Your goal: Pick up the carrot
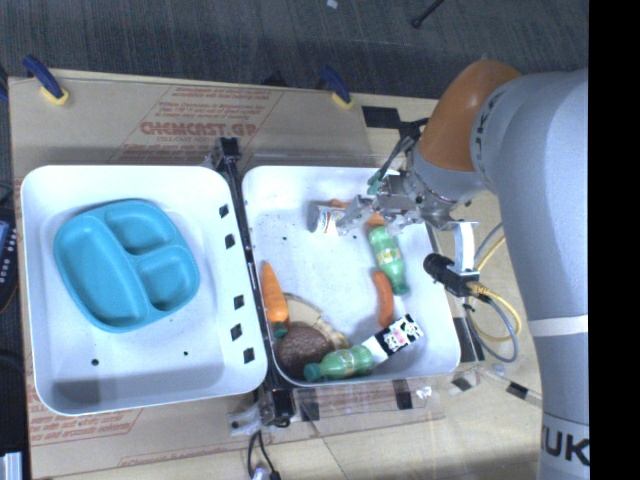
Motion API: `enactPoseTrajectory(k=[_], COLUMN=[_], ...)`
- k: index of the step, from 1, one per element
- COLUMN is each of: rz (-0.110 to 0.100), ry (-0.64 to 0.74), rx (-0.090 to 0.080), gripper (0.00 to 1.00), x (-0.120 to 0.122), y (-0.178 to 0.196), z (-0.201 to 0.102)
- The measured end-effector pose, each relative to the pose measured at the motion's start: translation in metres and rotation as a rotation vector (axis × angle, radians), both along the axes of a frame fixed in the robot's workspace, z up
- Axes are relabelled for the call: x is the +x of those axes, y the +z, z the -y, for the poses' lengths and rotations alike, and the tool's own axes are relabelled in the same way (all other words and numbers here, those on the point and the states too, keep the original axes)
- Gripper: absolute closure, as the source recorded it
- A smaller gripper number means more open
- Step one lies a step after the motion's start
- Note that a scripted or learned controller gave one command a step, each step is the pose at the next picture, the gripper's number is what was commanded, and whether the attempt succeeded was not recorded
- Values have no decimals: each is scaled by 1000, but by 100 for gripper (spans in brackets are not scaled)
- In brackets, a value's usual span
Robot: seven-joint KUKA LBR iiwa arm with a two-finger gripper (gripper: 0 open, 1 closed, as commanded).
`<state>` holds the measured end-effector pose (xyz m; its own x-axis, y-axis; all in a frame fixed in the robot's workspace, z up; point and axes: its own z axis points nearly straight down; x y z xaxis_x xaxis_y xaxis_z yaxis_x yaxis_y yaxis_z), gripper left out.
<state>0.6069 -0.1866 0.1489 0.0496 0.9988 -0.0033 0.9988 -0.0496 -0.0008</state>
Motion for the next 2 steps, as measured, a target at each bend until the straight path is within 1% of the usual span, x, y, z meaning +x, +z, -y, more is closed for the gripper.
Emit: enactPoseTrajectory(k=[1, 2], rz=[-3, 31], ry=[-15, -48], rx=[5, -7], gripper=[0, 0], x=[40, 60], y=[-11, -42], z=[10, 16])
